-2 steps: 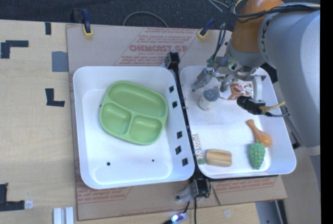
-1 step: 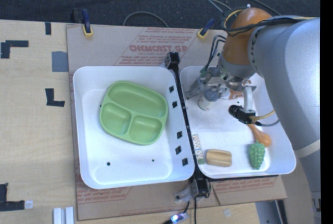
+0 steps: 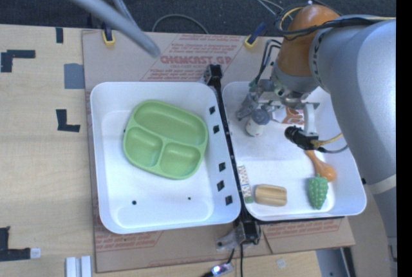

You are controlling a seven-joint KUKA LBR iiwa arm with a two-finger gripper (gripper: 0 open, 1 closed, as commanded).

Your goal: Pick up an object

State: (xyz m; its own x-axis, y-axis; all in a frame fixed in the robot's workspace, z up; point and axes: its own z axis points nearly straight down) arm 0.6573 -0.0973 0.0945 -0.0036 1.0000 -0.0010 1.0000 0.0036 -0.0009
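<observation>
Arm: you're looking at the grey arm [image 3: 360,69] coming in from the right, orange band [image 3: 302,37] above the wrist, bent down over the right bin [image 3: 347,205].
End effector: it sits low at the upper left of the right bin [image 3: 257,116], right by the divider; you cannot tell from here how far apart it stands or whether anything is in it.
Under the tip: a small whitish piece [image 3: 253,130] lies just below the end effector, touching or nearly so; too blurred to name.
Green cluster: your grape-like bunch [image 3: 317,192], bumpy and bright green, rests near the front right corner of the right bin.
Tan block: a rounded tan piece like a bread loaf [image 3: 270,194] lies on its side at the front of the right bin, just left of the green cluster and apart from it.
Orange piece: a slim orange thing [image 3: 320,165] lies just above the green cluster, near the right wall.
Left bin: the left bin [image 3: 103,140] carries a green divided plate [image 3: 166,139], tilted, in its upper half.
Open room: the middle floor of the right bin is bare white; the front half of the left bin too, bar two dark specks.
Edges: the tan block and green cluster sit close to the front rim; the two bins touch along a black-clipped seam [image 3: 222,140].
Tabletop: cardboard sheet [image 3: 187,57] under both bins, pale wood tabletop [image 3: 38,160] to the left.
</observation>
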